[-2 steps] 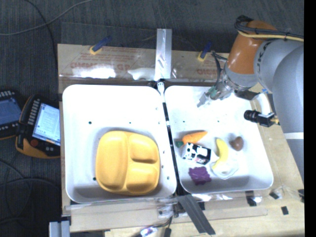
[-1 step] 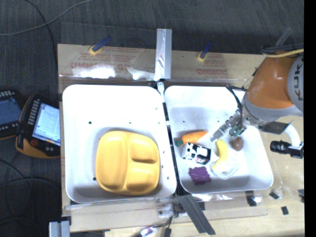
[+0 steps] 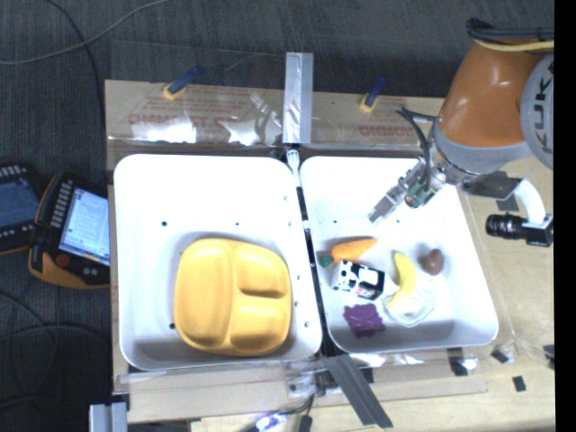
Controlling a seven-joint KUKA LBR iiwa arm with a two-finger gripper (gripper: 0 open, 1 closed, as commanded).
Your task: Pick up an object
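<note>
Nearest the front edge of my bench, the left bin [image 3: 144, 178] carries a yellow divided tray [image 3: 234, 297], which I take to be no part of this pick. In the right bin [image 3: 468, 268] the candidates lie in a loose cluster along the near half: a purple piece [image 3: 363, 319], a black-and-white toy [image 3: 358, 280], a banana [image 3: 404, 275] resting on something pale, a small brown object [image 3: 434, 261], and an orange carrot [image 3: 353, 247] just behind them. Farther back, my tool [image 3: 385, 207] hangs over the bare floor of that bin, above and apart from the carrot, touching nothing. Whether it stands apart or together I cannot tell at this slant. As I judge it, nothing is picked yet: the descent, the grasp and the lift all remain.
</note>
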